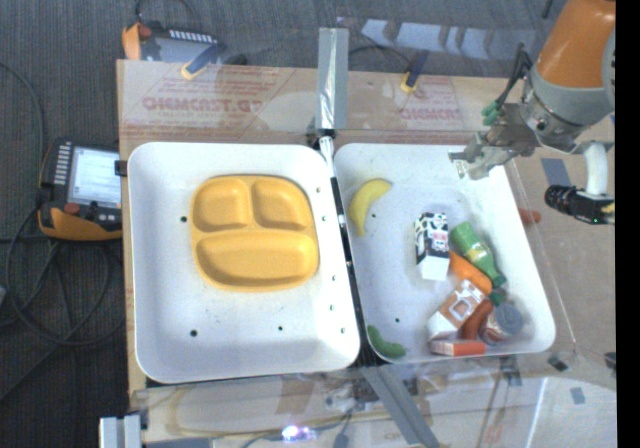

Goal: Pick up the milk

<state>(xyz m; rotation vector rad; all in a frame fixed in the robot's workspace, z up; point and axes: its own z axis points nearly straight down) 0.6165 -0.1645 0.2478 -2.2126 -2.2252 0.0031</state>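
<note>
Gripper is seen over the top-right corner of the right bin, at the end of the grey arm w/ orange band. Nothing is seen between it and the bin floor; whether it is spread or pressed together can't be told at this res. No contact w/ any item.

Milk is a small carton, white w/ black cow-patch print, lying in the right bin approx. center, well apart from the gripper and below-left of it in view. Green bottle is just beside it on the right, looks touching or nearly so; orange carrot-like piece sits near its lower right corner. Banana lies apart to the upper left. Left side of the carton is bare bin floor.

Handling, judged: toy-size carton, probably light, stiff-ish plastic or card, smooth faces so some slip risk; not fragile. Boxy shape, flat parallel sides suit a two-finger pinch.

Long axis runs roughly top-to-bottom in view, slightly tilted; black end points up, white end toward the lower edge. Best hold is judged across the short width, mid-body, one finger going down on the free left side, the other squeezed into the narrow gap by the green bottle — that's the tight spot.

Yellow tray in left bin is not involved.
</note>
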